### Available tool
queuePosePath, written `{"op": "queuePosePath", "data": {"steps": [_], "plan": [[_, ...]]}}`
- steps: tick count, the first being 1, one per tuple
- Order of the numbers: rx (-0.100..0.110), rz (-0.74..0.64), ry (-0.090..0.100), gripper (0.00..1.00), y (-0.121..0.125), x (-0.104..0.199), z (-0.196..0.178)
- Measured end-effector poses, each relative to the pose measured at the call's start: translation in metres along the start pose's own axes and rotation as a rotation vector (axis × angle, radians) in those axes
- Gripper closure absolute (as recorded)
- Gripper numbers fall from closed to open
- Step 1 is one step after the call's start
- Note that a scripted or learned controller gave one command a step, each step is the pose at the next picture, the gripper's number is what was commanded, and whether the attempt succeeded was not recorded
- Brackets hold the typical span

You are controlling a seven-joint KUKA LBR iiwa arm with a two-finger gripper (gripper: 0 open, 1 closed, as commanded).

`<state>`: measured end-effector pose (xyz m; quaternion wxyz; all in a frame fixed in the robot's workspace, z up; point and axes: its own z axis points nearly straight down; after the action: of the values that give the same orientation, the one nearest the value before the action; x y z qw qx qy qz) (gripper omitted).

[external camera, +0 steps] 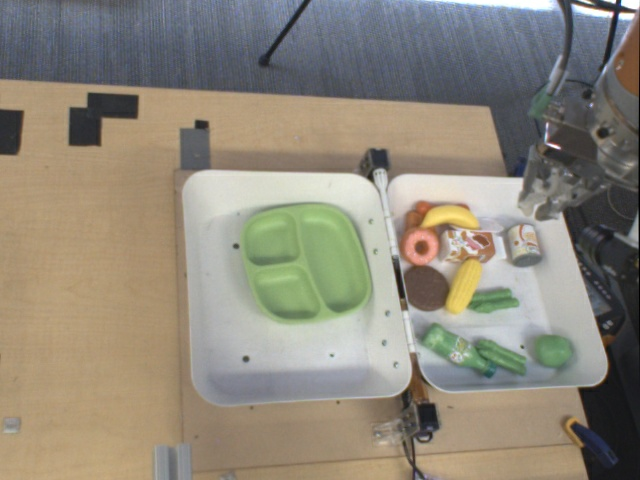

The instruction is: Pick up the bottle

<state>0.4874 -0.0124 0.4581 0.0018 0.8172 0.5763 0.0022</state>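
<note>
The bottle is green with a pale label and lies on its side near the front left of the right bin. My gripper hangs over that bin's far right corner, just above and behind a small tin can. It is well away from the bottle, and nothing shows in its grasp.
The right bin also holds a banana, a pink donut, a brown cookie, a corn cob, a snack box, green pods and a green ball. A green divided plate lies in the left bin.
</note>
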Motion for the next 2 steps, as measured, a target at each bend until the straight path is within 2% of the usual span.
{"op": "queuePosePath", "data": {"steps": [1, 2], "plan": [[-0.001, -0.423, 0.0, 1.0, 0.01, -0.028, -0.078], [0.003, -0.142, 0.0, 1.0, -0.007, 0.017, 0.035]]}}
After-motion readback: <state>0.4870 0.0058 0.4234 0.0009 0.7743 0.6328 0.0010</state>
